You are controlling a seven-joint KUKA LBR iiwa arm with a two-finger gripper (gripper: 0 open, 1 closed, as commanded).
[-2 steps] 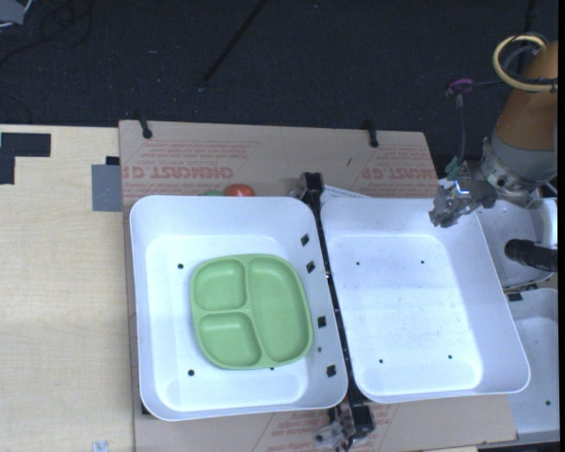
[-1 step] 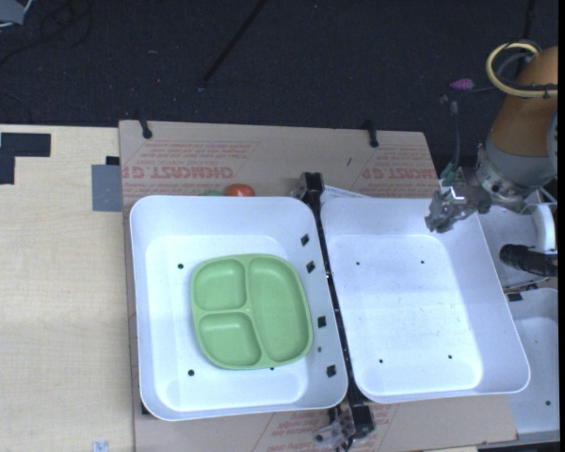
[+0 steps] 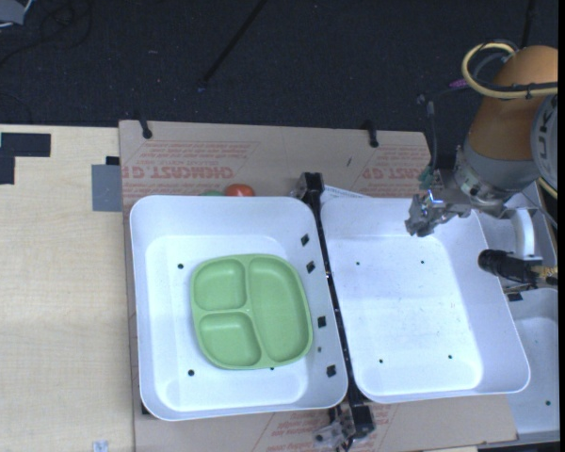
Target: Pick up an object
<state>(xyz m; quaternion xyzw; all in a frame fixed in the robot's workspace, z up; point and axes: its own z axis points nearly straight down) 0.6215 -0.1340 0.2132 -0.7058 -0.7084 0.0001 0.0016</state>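
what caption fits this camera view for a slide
Gripper over right bin's far edge; green divided plate in left bin.

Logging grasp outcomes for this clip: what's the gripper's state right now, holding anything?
Gripper: over the back corner of the right bin, nothing visibly held; open or shut cannot be told. The green divided plate lies in the left bin.

Even, fairly bright overhead light falls on the two white bins [image 3: 169,252], which read clean and nearly washed out, while the dark floor [image 3: 264,45] behind the bench sinks almost to black. Shadows are soft and short, showing faintly along the inner bin walls and under the green divided plate [image 3: 251,311]. The picture is slightly soft and grainy, and the gripper [image 3: 426,217] looks blurred.
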